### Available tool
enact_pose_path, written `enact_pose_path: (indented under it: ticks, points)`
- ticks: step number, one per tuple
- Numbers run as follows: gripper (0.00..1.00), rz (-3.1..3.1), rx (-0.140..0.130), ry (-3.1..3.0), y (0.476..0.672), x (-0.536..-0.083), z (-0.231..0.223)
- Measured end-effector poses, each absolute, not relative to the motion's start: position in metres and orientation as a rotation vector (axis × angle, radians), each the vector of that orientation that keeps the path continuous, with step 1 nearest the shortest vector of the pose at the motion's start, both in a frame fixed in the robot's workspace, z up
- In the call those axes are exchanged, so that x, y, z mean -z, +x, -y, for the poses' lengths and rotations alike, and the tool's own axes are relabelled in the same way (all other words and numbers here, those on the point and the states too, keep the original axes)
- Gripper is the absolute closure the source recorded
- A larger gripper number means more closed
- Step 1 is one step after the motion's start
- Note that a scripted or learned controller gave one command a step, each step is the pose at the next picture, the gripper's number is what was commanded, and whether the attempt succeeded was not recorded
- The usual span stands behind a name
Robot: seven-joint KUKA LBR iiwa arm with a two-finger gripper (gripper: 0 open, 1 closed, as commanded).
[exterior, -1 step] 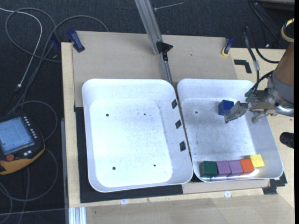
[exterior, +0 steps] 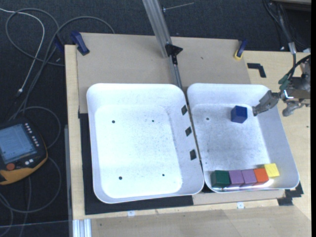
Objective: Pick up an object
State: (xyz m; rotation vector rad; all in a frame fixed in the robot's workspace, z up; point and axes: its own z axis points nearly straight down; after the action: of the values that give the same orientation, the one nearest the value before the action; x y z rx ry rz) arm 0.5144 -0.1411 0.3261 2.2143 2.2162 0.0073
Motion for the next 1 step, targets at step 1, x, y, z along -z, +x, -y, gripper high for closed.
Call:
enact_pose_path:
  ticks: [1]
  points:
    - [0.00, -2.218, 0.002, 2.226, 0.4844, -0.3194, 0.1752]
